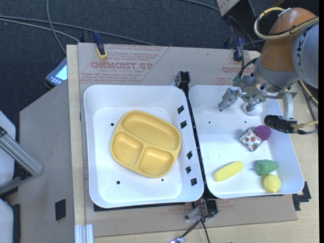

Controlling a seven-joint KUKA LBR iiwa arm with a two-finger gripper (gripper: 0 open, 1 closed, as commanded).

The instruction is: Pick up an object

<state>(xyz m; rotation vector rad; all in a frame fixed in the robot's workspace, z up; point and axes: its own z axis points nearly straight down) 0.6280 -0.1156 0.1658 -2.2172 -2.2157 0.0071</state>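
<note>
The gripper (238, 99) is hanging over the far end of the right bin (212, 135), its fingers spread apart and holding nothing. Five small things are lying nearer in that bin: one patterned cube (250, 139), one purple piece (262, 132), one yellow corn cob (228, 171), one green piece (266, 166), one lemon (272, 183). One yellow divided plate (146, 143) is sitting in the left bin (96, 135).

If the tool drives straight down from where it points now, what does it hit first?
Probably bare floor of the right bin: the tool hangs over its far end, apart from the patterned block and purple toy. Height is unclear.
</note>
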